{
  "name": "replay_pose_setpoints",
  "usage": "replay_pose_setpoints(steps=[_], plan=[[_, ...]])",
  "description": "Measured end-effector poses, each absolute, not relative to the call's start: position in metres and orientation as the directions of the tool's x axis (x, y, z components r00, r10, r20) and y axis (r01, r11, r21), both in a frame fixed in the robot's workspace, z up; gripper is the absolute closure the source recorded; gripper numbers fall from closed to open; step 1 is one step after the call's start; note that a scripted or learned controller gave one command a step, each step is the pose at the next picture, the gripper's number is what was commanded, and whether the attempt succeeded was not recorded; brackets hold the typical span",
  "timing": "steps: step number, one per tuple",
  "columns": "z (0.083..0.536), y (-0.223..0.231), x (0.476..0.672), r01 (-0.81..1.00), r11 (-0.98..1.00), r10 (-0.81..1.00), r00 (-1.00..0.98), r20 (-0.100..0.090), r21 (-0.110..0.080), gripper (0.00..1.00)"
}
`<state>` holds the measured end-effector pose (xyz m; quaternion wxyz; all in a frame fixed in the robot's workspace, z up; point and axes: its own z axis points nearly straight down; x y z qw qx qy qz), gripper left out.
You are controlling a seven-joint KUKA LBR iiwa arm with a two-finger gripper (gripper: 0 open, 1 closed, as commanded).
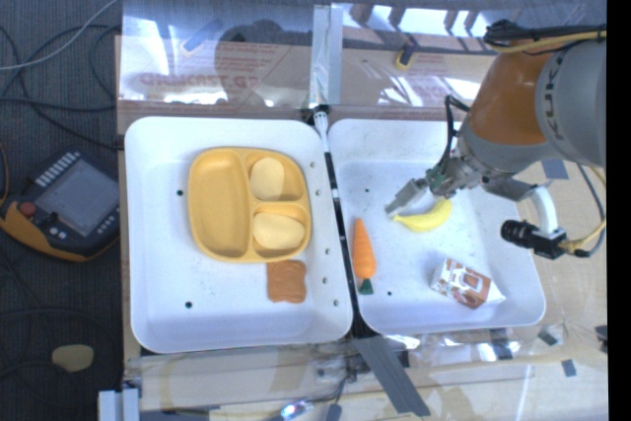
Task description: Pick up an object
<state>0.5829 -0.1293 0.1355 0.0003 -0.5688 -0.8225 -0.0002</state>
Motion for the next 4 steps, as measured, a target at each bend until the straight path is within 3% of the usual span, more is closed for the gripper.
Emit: replay_pose_setpoints(steps=[1, 2, 3, 4], plan=[[0.091, -0.148, 0.624, 0.894, 0.448, 0.894, -0.448, -0.004, 0.001, 0.00], [0.127, -0.197, 0.546, 0.911, 0.413, 0.911, -0.413, -0.002, -0.002, 0.00], [0.157, -0.206, 0.537, 0.800, 0.599, 0.800, -0.599, -0.003, 0.000, 0.00], [0.151, -0.223, 0.545, 0.580, 0.814, 0.580, -0.814, -0.002, 0.001, 0.00]])
